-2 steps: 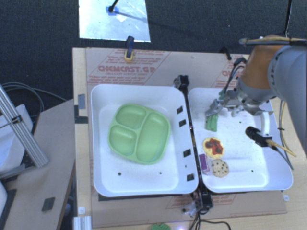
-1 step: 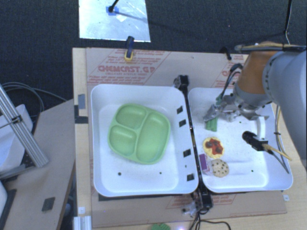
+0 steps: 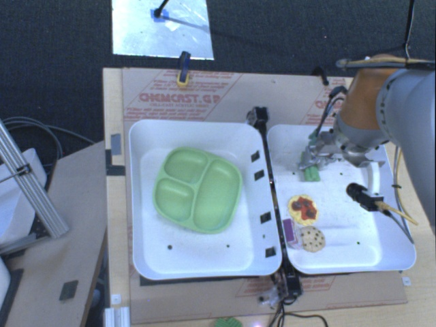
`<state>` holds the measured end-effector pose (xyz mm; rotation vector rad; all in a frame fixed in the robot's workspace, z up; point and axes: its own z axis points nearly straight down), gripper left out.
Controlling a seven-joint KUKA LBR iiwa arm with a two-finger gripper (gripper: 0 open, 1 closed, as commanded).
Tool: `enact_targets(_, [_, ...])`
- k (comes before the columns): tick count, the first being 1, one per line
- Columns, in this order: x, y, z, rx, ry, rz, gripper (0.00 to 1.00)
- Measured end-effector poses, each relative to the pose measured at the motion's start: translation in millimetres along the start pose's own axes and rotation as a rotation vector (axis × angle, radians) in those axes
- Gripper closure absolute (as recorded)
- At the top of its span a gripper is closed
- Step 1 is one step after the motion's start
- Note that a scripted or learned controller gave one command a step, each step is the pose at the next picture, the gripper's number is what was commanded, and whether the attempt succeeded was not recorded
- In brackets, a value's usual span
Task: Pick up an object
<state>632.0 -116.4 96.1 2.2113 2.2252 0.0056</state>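
Grey metal hand (image 3: 310, 161), grip state unclear, sits atop a small green block (image 3: 312, 174), likely mid-grasp; lifting comes next.

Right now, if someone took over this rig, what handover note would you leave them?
Hand: low in the right bin, at a small green block; grip state can't be read.
Right bin also holds a red-and-yellow pizza toy, a cookie and a small purple piece.
Left bin: green divided plate.
Done: nothing visibly lifted.
Left: secure an object, probably the green block, and raise it.
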Motion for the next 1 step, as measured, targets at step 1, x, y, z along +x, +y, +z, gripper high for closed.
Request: enact_targets(1, [71.5, -43.7, -92.9, 0.003, 0.003, -0.003, 1.0])
